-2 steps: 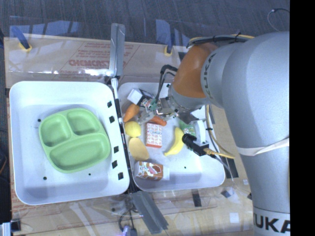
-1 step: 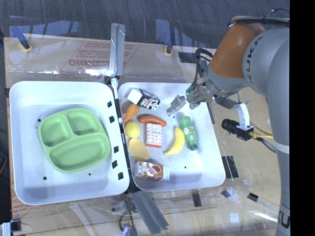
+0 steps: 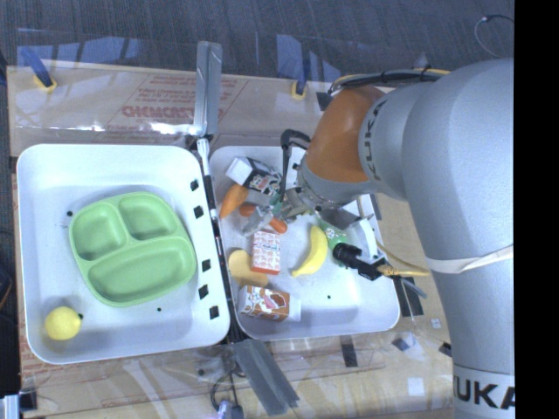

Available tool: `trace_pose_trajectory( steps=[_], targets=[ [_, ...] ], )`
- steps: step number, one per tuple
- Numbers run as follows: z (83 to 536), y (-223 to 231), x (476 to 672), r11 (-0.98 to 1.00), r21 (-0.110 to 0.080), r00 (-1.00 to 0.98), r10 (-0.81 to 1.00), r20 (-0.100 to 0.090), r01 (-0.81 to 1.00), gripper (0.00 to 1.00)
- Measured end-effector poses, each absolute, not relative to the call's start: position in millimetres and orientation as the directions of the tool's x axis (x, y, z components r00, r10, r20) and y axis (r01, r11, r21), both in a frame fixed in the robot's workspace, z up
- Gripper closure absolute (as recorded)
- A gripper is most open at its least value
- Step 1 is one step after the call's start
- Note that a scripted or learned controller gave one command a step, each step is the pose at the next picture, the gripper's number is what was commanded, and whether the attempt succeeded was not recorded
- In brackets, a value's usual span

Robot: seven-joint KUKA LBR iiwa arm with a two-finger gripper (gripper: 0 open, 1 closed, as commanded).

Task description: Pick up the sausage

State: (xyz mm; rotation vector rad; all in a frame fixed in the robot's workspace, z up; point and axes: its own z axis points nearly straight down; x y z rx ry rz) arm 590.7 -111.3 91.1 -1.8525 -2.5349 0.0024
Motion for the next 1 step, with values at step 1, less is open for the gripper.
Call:
trace_pose_trajectory(
  steps=[1],
  targets=[
    [101.6,-112.2,590.9,0.306,-0.003,-0.306,0.952,0.0,0.952,1.0]
  ],
)
